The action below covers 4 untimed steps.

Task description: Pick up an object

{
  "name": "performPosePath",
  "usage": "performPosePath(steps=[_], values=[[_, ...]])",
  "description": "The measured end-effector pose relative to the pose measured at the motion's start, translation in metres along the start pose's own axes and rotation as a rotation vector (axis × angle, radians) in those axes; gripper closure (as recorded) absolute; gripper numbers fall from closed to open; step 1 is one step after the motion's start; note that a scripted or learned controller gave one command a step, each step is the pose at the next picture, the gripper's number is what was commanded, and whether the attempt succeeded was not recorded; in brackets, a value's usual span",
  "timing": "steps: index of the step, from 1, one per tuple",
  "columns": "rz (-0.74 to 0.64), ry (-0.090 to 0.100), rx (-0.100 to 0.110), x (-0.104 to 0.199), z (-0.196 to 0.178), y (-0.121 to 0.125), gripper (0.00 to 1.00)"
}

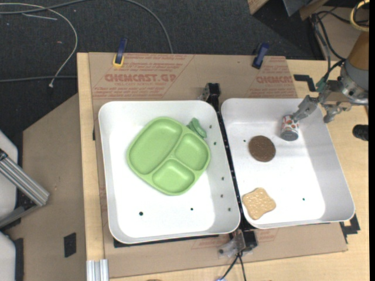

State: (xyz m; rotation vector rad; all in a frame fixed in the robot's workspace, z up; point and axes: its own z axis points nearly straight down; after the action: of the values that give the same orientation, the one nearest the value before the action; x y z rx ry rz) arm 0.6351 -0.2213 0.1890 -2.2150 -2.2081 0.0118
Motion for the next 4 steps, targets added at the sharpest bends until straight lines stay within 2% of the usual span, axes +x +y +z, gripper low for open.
performPosePath(steps=[1, 2, 3, 4], values=[[-0.004, -0.004, -0.015, 0.001, -0.009, 0.003, 0.00], [-0.003, -0.002, -0.009, -0.002, 0.051, -0.004, 0.00], [-0.005, 0.001, -0.011, 0.000, 0.103, -0.003, 0.00], [-0.006, -0.002, -0.009, -0.001, 0.090, -0.003, 1.00]])
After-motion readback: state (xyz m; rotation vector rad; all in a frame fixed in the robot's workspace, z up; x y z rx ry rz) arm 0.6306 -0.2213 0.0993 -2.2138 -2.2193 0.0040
